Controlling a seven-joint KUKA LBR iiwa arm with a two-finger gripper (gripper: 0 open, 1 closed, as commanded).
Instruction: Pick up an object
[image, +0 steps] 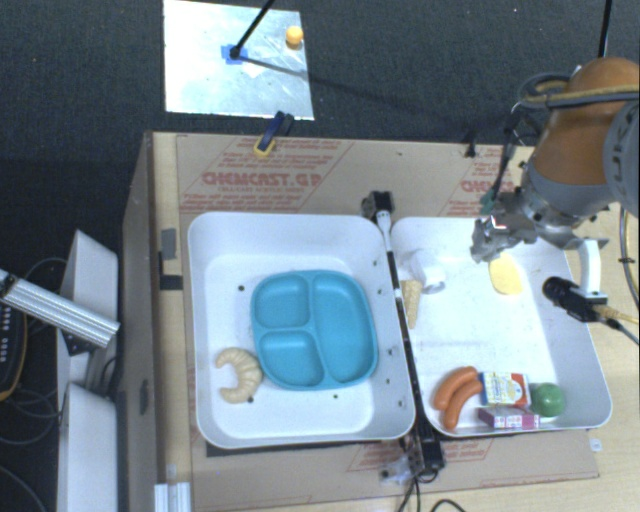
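Hovering over the upper part of the right-hand shallow white bin (580, 395), the robot's grey metal hand (492, 243) is hanging just beside a pale yellow, flat, rounded piece (507, 276) lying on the bin floor; whether it is open or closed I cannot tell from this angle, and nothing is showing in its grip. Behind it the grey arm with its orange band (590, 100) is reaching in from the right. Along that bin's near edge a pair of orange sausages (455, 394), a small red-and-white carton (504, 389), a green ball (547, 399) and a flat pink packet (508, 419) are lying close together. Up against the divider a cream-coloured cone (411, 301) is lying beside a small white object (430, 272). In the left-hand white bin (215, 250) a blue plastic plate with three compartments (313, 329) is sitting in the middle, with a pale curved croissant (240, 373) touching its left rim. Both bins are resting on the brown counter (300, 175).
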